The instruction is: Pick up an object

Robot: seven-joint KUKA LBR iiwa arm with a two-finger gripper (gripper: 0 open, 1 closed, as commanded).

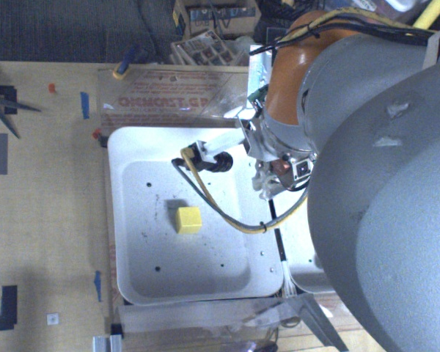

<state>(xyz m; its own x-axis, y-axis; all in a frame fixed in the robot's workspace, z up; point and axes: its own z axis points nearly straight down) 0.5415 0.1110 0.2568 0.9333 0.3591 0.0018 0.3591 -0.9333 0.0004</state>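
Arm (pixel 374 196) loomed over counter (pixel 44 218) from right. White bin (pixel 205 270) held yellow block (pixel 188 219) near centre. Gripper (pixel 268 180) hung at bin's right side, apart from block; grip state could not be told. Pick judged not yet done.

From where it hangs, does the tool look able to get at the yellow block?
Probably yes: the yellow block lies alone on the white bin's floor, nothing on or against it, with the tool nearby.

Yellow block (pixel 188 219) in white bin (pixel 198 264)
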